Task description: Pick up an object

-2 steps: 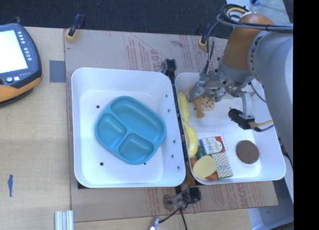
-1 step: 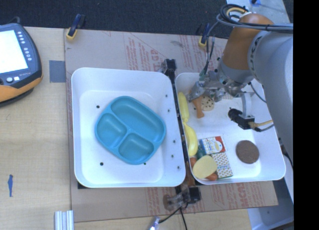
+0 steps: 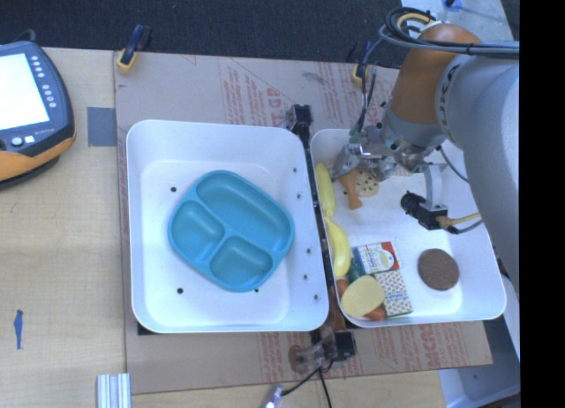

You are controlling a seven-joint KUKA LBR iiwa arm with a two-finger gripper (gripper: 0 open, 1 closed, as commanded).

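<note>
Here, the grey two-finger gripper [image 3: 364, 168] hovers at the upper left of the right white bin [image 3: 472, 305], over a small brown cookie-like piece [image 3: 353, 192]. Whether its jaws are wide or narrow cannot be told. A blue 3-compartment plastic plate [image 3: 231, 230] lies in the left bin [image 3: 150, 221].

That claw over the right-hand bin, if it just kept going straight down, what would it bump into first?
Probably the brown cookie-like piece lying right under the claw, beside a yellow banana-like toy. Depth is hard to judge from above, so it could instead meet the right bin floor next to it.
</note>
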